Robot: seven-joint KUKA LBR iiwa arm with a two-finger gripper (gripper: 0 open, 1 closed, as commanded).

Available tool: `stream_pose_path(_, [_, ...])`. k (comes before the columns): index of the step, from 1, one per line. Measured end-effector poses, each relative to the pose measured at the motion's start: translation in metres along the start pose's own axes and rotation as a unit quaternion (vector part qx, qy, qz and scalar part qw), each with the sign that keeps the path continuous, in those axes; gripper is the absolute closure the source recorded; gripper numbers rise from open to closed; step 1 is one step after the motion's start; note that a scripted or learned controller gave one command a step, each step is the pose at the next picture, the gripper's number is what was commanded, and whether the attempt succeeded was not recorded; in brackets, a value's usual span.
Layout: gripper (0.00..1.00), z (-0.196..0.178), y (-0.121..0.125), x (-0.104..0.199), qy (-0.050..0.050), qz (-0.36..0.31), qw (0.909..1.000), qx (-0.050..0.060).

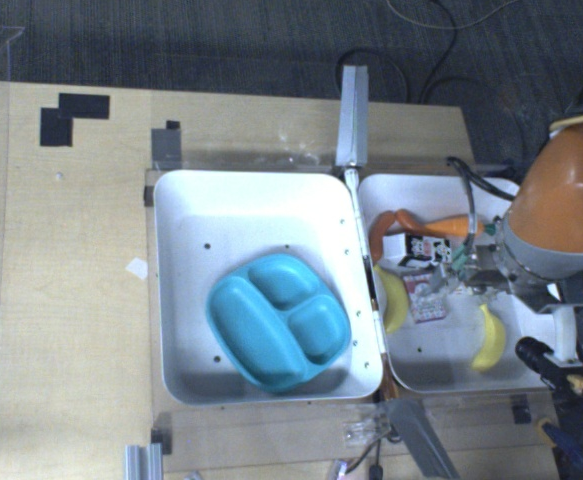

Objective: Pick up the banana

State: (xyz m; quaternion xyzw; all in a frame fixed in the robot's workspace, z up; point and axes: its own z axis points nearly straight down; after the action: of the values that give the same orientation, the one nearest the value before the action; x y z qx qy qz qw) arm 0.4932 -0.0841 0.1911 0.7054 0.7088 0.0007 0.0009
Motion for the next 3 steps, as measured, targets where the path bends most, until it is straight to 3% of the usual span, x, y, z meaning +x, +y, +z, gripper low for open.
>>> stream_pose_path(1, [0.00,0.090,0.020,-0.071,-0.004,-0.062,0.9980,-0.011])
stream_pose_path(2, [0.00,0.094,0.012,-0.068,-0.005,-0.073,0.9972,-0.017])
stream_pose_path(3, [1.00,0.083,0.014,-0.066,-0.004,-0.075,0.9970,-0.018])
